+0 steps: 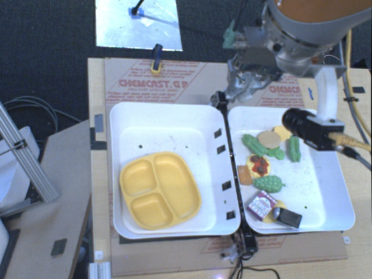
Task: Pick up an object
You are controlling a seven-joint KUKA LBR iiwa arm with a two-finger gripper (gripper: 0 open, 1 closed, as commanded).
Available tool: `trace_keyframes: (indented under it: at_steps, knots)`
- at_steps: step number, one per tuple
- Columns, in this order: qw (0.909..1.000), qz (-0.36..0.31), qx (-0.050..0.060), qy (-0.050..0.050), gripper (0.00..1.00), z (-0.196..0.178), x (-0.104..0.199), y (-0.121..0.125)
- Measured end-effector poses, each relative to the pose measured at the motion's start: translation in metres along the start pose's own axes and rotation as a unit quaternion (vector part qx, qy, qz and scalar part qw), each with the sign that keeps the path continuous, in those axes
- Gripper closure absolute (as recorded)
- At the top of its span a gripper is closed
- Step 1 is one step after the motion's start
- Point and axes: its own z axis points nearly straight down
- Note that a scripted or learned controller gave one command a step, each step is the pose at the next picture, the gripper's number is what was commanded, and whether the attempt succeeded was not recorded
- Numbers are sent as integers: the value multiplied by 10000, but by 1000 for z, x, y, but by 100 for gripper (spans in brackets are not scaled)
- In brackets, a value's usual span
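Observation:
The right bin (325, 196) holds a cluster of toy food on its left side. There is a green pod (254, 144), a tan round disc (269, 139), a yellow piece (283, 132) and a second green pod (294, 148). Closer to the front lie a pizza slice (259, 165), a brown piece (244, 175), a green broccoli (268, 183), a purple packet (263, 205) and a black block (288, 217). My gripper (235, 92) hangs over the back rim where the two bins meet, above and behind the food.
A yellow divided plate (160, 189) lies in the left bin (168, 121). A black cylinder (308, 127) on the arm juts over the right bin's back part. Cables run along the right side. A silver sheet (139, 16) lies behind the bench.

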Motion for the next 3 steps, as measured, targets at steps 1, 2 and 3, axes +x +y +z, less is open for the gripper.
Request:
trace_keyframes:
  at_steps: [1, 2, 3]
  knots:
    - [9999, -66, 123, -38, 100, 183, 74, 24]
    - [10000, 3, -35, 3, 100, 20, -9, 33]
    - [10000, 21, 31, -23, 100, 4, -114, 0]
